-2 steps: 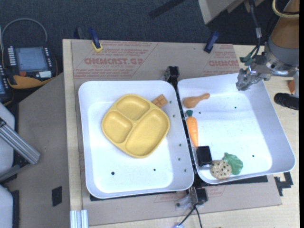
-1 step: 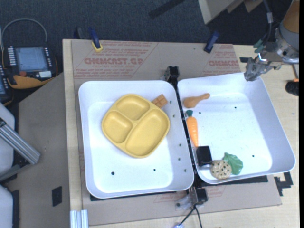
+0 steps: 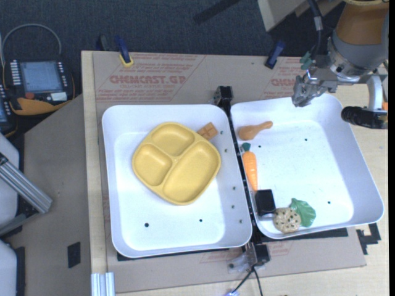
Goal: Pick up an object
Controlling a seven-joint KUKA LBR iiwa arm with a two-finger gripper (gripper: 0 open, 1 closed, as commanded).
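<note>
The grey two-finger gripper (image 3: 302, 97) is hovering over the far rim of the right white shallow bin (image 3: 345, 165), carrying nothing and touching nothing; whether it is parted or closed, I cannot tell. Every candidate is lying well away from it, toward the bins' divider: a tan toy drumstick (image 3: 254, 130) nearest, then an orange plastic carrot (image 3: 250, 170). Descending from here is likely risking a strike on the rim or a grasp of bare floor.
</note>
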